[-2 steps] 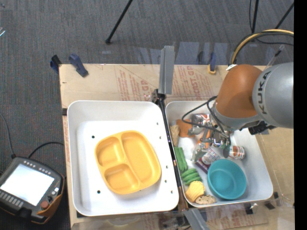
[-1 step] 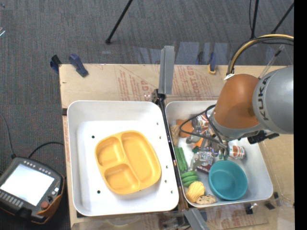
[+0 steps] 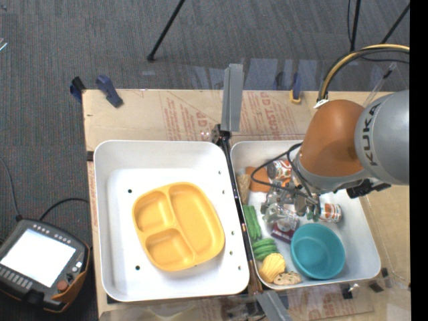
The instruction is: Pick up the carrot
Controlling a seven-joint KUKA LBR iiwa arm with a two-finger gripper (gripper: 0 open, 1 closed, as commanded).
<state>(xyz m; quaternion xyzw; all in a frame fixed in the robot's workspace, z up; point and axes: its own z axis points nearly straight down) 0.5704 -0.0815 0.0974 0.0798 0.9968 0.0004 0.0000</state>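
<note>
The carrot point(image 3: 258, 181) looks like the orange piece lying in the right bin point(image 3: 371, 246) near its upper left corner, partly hidden by the arm's cables. My gripper point(image 3: 287, 207) hangs over the middle of that bin, just right of and slightly below the carrot, above a cluster of small items. The orange wrist band and grey arm point(image 3: 338, 146) cover the bin's upper right part. No object is visibly between the gripper's tips.
The right bin also holds a teal bowl point(image 3: 318, 251), green vegetables point(image 3: 254, 225), a yellow piece point(image 3: 272, 267), a cookie point(image 3: 287, 279) and a small can point(image 3: 330, 212). In the left bin point(image 3: 114, 166) lies a yellow divided plate point(image 3: 177, 226).
</note>
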